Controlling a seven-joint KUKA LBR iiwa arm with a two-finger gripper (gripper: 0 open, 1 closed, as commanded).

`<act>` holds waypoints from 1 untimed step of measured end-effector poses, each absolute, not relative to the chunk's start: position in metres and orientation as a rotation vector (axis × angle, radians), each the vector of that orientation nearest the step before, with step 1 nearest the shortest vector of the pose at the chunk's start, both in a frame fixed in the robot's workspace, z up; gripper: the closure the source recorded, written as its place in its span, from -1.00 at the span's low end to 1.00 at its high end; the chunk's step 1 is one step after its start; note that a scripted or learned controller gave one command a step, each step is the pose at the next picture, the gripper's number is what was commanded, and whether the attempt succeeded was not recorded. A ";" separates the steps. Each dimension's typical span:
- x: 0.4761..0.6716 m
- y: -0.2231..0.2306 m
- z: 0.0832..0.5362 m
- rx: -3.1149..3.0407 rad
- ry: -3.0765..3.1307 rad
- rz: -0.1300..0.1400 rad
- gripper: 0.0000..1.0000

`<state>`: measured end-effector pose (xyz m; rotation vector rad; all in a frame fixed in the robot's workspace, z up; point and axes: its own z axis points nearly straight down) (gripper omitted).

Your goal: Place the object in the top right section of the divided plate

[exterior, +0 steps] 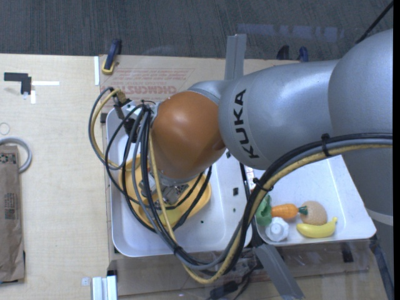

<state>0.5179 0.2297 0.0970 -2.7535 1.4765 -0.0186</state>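
Clearly we should lower slowly and straight over the yellow plate (197, 200) in the left bin (125, 230), since the arm (187, 133) hides both the claw's state, which we cannot tell, and any carried object.

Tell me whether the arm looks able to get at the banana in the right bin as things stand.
Probably yes. The banana lies uncovered near the front of the right bin, beside a carrot, with nothing on top of it. The arm is over the left bin above the yellow plate, so it would have to swing back across.
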 end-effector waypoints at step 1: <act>0.608 0.229 0.259 -2.898 1.201 0.002 1.00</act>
